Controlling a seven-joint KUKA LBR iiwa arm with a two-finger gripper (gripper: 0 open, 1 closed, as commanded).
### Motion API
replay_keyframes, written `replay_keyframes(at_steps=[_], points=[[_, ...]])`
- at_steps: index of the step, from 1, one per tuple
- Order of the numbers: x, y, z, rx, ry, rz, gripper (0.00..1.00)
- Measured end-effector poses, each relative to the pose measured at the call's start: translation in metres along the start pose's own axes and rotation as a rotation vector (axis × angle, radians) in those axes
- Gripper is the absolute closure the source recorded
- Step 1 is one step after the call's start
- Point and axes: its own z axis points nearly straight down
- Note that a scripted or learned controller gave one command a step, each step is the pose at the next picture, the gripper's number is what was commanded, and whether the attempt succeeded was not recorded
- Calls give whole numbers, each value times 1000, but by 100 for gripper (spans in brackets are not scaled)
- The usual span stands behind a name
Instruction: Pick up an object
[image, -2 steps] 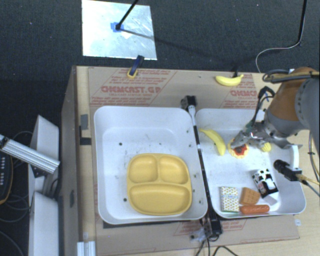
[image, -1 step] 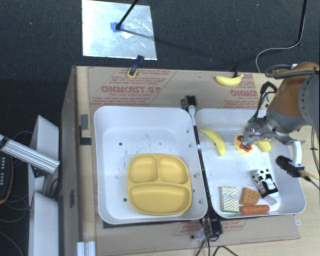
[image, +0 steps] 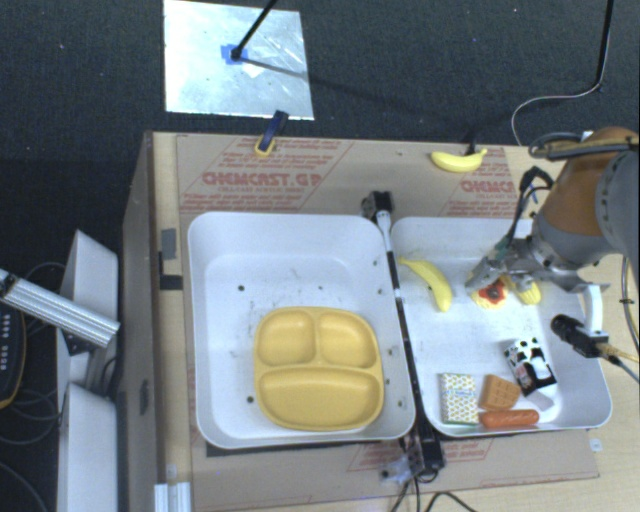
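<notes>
My gripper (image: 503, 270) hangs low in the right bin (image: 590, 400), near its back right part. Just under and in front of it lies a small red and orange object (image: 490, 294), with a small yellow piece (image: 528, 292) beside it on the right. A yellow banana (image: 430, 281) lies to the gripper's left, close to the bin's left wall. Toward the front of that bin are a black and white object (image: 528, 363), a tan cracker (image: 498, 391), an orange carrot (image: 508, 419) and a pale speckled box (image: 458, 396).
The left bin (image: 215, 300) holds a yellow divided plate (image: 319, 367). A second banana (image: 457, 159) lies on the bench behind the right bin. A blue and yellow tool (image: 270, 133) rests at the bench's back edge. A black clip (image: 378, 205) sits where the bins meet.
</notes>
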Motion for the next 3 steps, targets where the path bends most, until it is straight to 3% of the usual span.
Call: replay_keyframes(at_steps=[1,2,3], points=[[-27,-60,11,14,1,8,0],[-32,-107,15,14,2,9,0],[-33,-105,3,7,0,8,100]])
